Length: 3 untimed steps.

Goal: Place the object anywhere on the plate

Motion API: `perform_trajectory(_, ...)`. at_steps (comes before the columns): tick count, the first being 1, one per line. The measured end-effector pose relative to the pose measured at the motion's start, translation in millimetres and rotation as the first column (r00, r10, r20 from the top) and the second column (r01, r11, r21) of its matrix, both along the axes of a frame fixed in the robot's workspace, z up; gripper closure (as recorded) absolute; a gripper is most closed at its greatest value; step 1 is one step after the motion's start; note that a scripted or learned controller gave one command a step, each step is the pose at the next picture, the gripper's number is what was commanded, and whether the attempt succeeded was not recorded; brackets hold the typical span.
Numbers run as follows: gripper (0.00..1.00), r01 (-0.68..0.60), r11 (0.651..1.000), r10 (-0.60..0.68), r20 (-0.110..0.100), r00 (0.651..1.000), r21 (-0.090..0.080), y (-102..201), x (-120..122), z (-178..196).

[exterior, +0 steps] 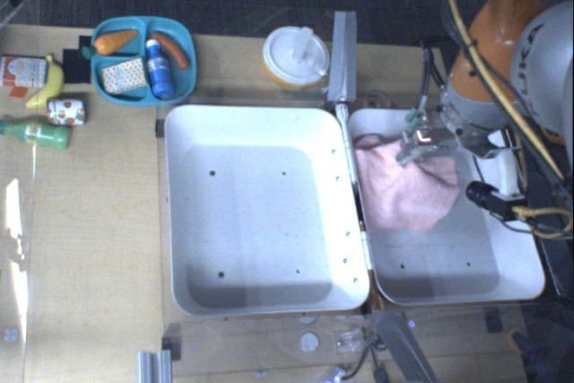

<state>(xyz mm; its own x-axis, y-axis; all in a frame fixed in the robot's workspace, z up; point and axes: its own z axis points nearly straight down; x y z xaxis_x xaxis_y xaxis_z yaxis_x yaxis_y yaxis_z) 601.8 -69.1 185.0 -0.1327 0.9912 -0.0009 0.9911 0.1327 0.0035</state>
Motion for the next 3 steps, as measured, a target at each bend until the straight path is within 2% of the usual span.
perform_trajectory(1, 1.00, -0.007, 1.000, 0.007, 0.000, 1.000, 0.000, 2, 1, 40)
perform_trajectory(2, 1.00, -0.398, 0.917, 0.398, -0.002, 0.917, 0.000, 53, -17, 30)
perform_trajectory(3, 1.00, -0.726, 0.688, 0.726, -0.002, 0.688, 0.000, 97, -37, 22)
